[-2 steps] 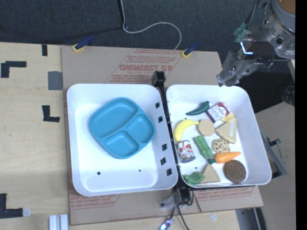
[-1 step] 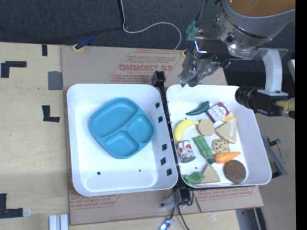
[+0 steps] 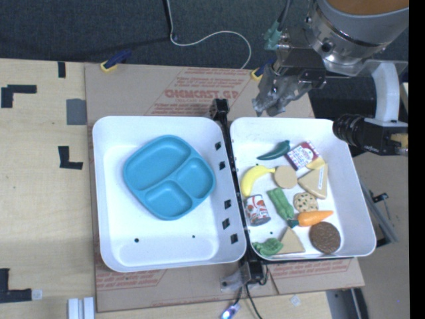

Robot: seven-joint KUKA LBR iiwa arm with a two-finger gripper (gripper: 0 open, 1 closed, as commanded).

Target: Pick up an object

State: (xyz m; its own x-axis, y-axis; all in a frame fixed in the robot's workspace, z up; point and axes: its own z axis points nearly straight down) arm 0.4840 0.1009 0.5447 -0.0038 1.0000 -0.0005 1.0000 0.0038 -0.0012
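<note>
Camera view: pincer (image 3: 271, 104), grip state unclear, above right bin (image 3: 355, 178) crowded with toy food (image 3: 292, 191)

- Your table (image 3: 40, 178) is pale wood with black tape marks along its left side — an L, a bar, small squares.
- A brown cardboard sheet (image 3: 192, 88) with red print lies flat on it, under both bins.
- The left bin (image 3: 109, 244) and the right bin (image 3: 355, 198) sit side by side on the cardboard — their inner rims touch along a black clipped seam.
- A yellow clip (image 3: 114, 60) sits at the cardboard's far left corner.
</note>
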